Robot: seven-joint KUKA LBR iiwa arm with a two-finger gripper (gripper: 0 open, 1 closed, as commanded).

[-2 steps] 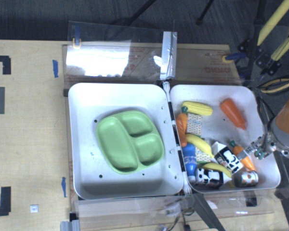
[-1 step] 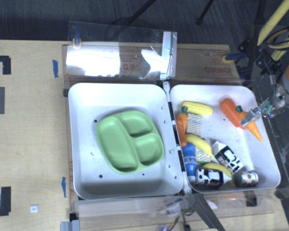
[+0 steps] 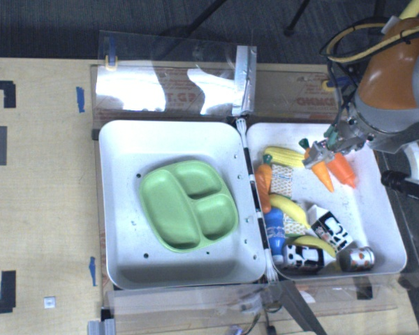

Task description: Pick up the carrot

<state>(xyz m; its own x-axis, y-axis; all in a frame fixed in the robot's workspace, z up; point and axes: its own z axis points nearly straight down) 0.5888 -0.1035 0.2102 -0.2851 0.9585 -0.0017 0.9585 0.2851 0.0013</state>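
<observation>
The carrot (image 3: pixel 322 171) is gripped between the closed fingers of the gripper (image 3: pixel 323 153) over the right bin (image 3: pixel 387 208) (upper part), so a clean lift is judged next

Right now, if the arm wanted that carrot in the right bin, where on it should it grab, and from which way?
Probably across the thick upper half of the carrot, coming straight down from above. It lies flat, slanting from its green top down-right to a thin tip, with bare bin floor on its lower left. A second orange piece lies close on its right. The end effector is right over its top end.
</observation>
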